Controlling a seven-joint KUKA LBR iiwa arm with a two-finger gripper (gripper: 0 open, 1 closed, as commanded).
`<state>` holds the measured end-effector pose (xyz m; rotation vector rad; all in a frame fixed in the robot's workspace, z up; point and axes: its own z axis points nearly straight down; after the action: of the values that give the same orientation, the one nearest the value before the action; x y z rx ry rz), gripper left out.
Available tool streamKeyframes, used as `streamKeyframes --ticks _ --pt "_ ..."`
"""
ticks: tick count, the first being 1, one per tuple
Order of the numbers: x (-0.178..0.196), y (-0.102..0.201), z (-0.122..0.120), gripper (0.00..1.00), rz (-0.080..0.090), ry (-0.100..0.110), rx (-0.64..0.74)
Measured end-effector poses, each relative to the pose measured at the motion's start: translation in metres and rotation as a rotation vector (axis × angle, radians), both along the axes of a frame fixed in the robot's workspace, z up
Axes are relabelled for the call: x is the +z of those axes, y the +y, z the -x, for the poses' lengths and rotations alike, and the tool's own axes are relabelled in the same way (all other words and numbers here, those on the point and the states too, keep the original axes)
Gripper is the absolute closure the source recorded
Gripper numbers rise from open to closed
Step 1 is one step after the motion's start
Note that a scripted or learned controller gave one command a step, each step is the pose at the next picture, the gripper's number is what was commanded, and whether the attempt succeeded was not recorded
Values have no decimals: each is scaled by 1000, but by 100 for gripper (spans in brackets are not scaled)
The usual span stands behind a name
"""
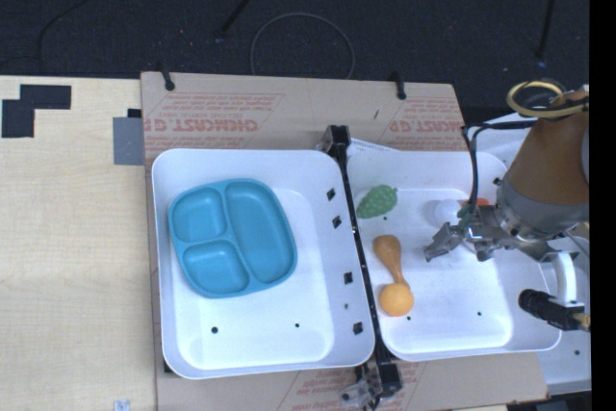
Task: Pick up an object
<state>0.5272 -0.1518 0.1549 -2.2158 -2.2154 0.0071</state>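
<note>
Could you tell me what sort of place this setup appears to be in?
Probably a robotics lab test bench: two white bins sit on taped cardboard, a robot arm reaches in, and cables lie on the dark floor.

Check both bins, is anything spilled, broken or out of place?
Nothing stands out. The blue divided plate lies flat in the left bin; the green piece and orange maraca-shaped toy lie loose in the right bin.

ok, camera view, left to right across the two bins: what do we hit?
Blue divided plate in the left bin → black divider between the bins → green leafy piece → orange maraca-shaped toy in the right bin → gripper.
</note>
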Motion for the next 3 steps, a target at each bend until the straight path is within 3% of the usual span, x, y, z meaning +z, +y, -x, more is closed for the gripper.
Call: streamKeyframes --ticks 1,2,3 --pt "-45 -2 -4 0 0 -1 -1" --pt "-33 -3 -4 100 1 -4 -6" --pt "30 -5 -10 100 4 -13 1"
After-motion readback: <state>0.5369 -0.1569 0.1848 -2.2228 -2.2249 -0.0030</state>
